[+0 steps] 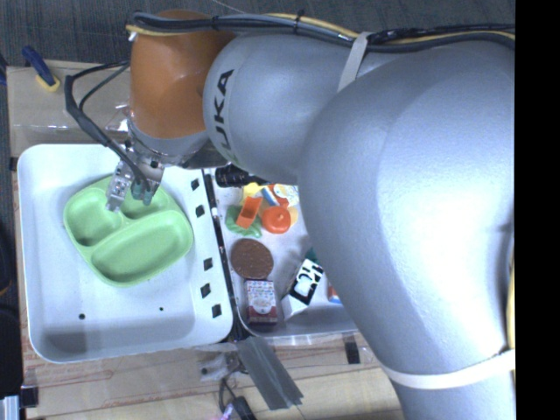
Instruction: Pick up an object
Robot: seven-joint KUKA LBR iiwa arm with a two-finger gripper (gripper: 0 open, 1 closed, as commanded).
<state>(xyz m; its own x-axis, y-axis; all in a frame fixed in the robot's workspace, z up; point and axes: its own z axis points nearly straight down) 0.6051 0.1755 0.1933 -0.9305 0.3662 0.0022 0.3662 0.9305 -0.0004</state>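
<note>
Fingers (115,201) of mine hang over the green divided plate (131,234) in the left bin (52,322), and from this slanted view I cannot tell whether they are spread or pressed together; nothing shows between them that I could call held. My gripper (129,192) sits above the plate's upper compartments, near the ridge that parts them, and whether the tips touch the plastic I cannot tell. That plate lies tilted across the bin's upper half, its large compartment toward the near side. My orange band (166,73) and grey arm (394,199) cover much of the right bin (302,318). Beside the divider in that bin I see a cluster of small toys, among them an orange round piece (277,220), then a brown disc (251,256) below them, a small dark packet (261,300) nearer the front, and a black-and-white printed card (306,283) just beside my arm.
</note>
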